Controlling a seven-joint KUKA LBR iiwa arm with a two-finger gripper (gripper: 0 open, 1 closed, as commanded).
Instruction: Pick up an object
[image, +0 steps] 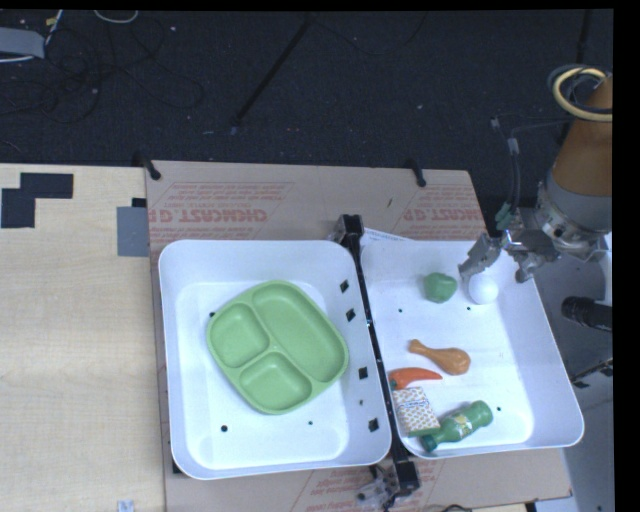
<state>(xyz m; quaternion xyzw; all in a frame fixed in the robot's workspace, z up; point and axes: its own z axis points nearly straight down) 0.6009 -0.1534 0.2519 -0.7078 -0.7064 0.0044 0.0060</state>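
A green tray (276, 346) fills the left bin (190, 440). In the right bin (545, 400), a green ball (438, 287) and a white ball (483, 289) sit at upper centre-right, drumstick (441, 355), chili (413, 376) and bottle (458, 423) lower down. The gripper (505, 258) hovers spread just above the white ball, so this looks like the approach; next it must descend and close.

Beside the pale green divided plate (277, 345), the right bin (545, 380) holds a green bottle (458, 424), orange drumstick (441, 356), white ball (484, 289).
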